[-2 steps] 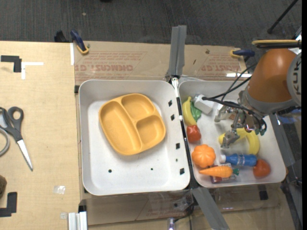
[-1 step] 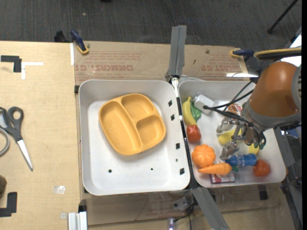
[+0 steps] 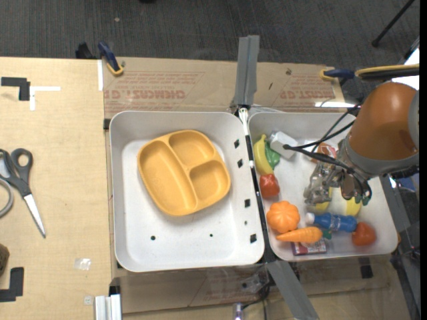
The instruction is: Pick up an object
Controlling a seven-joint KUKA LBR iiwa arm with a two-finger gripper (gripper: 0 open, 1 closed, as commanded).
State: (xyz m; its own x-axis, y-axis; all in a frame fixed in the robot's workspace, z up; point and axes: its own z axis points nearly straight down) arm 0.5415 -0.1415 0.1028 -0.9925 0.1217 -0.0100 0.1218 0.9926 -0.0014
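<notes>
The right bin (image 3: 383, 245) holds several toy foods. A yellow banana (image 3: 260, 157) and a green piece (image 3: 271, 157) lie at its left wall, with a red tomato (image 3: 269, 187) below them. An orange pumpkin (image 3: 283, 215) and a carrot (image 3: 300, 235) sit near the front. Further right are a blue bottle (image 3: 337, 223), a red ball (image 3: 363, 235) and a yellow piece (image 3: 351, 207). My gripper (image 3: 318, 192) hangs low in the bin's middle, just above the blue bottle and beside the yellow piece. The arm's orange band (image 3: 387, 122) covers the bin's far right.
A yellow divided plate (image 3: 183, 172) lies in the left bin (image 3: 127, 245). A small white box (image 3: 283, 141) sits at the back of the right bin, and a purple card (image 3: 311, 248) under the carrot. Scissors (image 3: 23, 185) rest on the bench at far left.
</notes>
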